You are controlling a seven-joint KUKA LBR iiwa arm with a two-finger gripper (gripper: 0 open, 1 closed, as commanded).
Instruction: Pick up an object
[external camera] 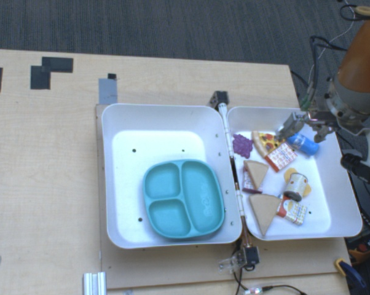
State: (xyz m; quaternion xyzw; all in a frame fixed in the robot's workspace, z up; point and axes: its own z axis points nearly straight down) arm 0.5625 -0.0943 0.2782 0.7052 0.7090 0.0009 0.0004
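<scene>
My gripper [307,129] hangs over the far part of the right bin [338,226], below the arm's orange band [361,54]. Its fingers stand apart, one grey finger [289,126] on the left. A blue object [304,144] lies in the bin just under the gap between them, and nothing looks lifted. Close by lie a pizza slice [265,142] and a red-and-white packet [281,157]. A purple piece [241,144], two tan sandwich wedges [262,209], a small can [295,185] and another red-and-white packet [293,211] lie nearer the front.
The left bin [120,165] holds a teal divided plate [184,198]. A ridge [229,158] separates the two bins. Cables [323,45] hang beside the arm at the right. Bare wooden bench [37,177] stretches to the left.
</scene>
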